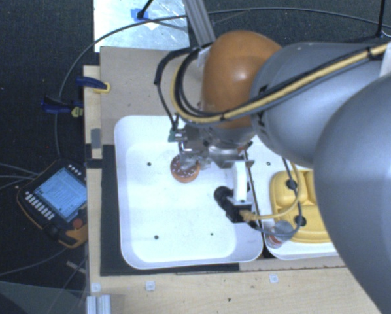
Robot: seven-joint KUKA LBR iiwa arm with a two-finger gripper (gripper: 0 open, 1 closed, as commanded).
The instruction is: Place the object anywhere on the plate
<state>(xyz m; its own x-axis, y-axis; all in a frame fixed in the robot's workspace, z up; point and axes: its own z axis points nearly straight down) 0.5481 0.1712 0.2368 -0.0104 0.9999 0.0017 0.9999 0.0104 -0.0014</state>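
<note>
A small brown ring-shaped object (184,170), like a doughnut, lies in the left white bin (143,241) near its upper middle. My gripper (186,150) hangs directly over it, its tip at the object's upper edge, and the wrist hides part of the object. I cannot tell whether the object is touched or gripped. The yellow plate (308,208) sits in the right bin, partly covered by the arm and a yellow cable.
The grey arm with its orange band (238,70) covers most of the right bin. A black fitting (227,203) hangs below the wrist over the left bin. A teach pendant (55,198) lies off the bench at left, and a blue clamp (59,104) holds the bench edge.
</note>
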